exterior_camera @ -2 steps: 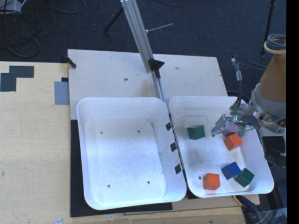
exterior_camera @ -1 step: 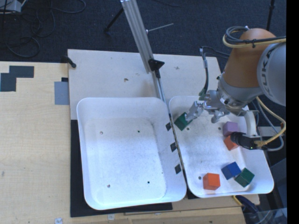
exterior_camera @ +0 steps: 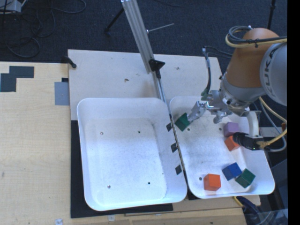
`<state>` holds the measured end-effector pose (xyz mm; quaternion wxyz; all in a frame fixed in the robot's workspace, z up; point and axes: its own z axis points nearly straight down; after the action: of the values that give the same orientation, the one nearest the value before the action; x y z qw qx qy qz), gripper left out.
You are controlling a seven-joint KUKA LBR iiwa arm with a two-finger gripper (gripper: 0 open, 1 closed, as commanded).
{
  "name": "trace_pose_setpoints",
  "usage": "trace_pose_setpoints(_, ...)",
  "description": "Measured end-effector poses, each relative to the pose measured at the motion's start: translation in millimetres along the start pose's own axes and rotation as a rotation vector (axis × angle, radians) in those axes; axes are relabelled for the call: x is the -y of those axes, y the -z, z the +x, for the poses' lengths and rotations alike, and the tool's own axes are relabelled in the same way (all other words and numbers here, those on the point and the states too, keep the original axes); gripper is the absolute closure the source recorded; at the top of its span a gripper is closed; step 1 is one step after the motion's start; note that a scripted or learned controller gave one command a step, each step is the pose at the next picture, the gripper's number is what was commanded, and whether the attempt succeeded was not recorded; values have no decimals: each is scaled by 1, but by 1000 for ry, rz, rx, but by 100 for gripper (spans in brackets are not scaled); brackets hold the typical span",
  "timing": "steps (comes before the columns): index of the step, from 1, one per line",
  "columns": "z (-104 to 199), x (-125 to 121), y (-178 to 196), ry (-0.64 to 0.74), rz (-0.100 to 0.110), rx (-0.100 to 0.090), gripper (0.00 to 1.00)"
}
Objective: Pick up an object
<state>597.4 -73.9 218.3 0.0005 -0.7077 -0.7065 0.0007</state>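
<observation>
Green block [exterior_camera: 181, 122] is sitting between the fingers of the gripper [exterior_camera: 186, 118], near the upper left corner of the right bin [exterior_camera: 267, 184]. Gripper is clamping it. Orange cube [exterior_camera: 212, 182], blue cube [exterior_camera: 231, 170], dark green cube [exterior_camera: 245, 177] are lying near the bin's front edge.
</observation>
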Motion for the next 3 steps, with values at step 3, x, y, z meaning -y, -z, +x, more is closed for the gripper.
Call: trace_pose_setpoints(3,-8,2,-3,2,-6,0,0)
